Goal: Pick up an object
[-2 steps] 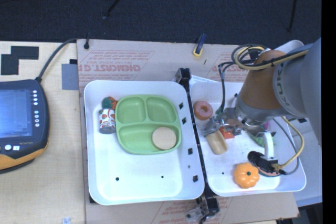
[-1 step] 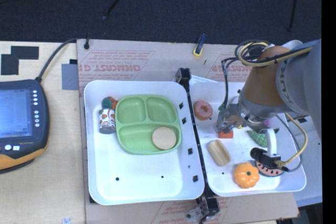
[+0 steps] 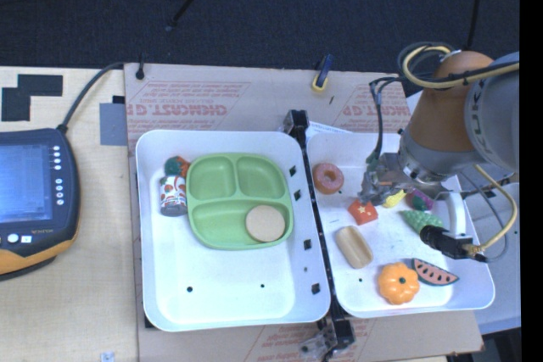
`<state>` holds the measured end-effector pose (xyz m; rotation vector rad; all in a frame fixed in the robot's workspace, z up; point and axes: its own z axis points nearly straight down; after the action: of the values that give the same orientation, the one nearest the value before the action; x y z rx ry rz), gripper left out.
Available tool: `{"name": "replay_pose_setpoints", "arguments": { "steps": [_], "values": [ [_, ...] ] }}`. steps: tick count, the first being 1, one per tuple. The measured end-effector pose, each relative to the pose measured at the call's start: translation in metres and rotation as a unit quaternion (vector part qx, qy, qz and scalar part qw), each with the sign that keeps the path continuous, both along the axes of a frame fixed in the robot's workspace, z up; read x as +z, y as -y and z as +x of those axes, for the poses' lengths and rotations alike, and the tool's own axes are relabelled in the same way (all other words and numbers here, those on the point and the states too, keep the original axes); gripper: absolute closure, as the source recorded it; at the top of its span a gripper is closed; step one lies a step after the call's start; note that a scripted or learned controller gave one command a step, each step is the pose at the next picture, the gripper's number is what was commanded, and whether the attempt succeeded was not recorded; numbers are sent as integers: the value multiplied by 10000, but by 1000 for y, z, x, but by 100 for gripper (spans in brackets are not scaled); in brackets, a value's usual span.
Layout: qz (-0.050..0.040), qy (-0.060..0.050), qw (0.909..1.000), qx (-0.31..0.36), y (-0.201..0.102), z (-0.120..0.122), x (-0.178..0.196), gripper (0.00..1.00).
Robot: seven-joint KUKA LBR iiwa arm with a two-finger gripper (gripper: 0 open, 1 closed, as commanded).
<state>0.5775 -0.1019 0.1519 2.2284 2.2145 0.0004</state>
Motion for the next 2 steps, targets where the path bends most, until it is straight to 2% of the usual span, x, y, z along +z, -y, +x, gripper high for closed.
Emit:
{"name": "replay_pose_setpoints", "arguments": {
  "steps": [2],
  "values": [
    [0,-1,10000,34,5,8,77,100]
  ]
}}
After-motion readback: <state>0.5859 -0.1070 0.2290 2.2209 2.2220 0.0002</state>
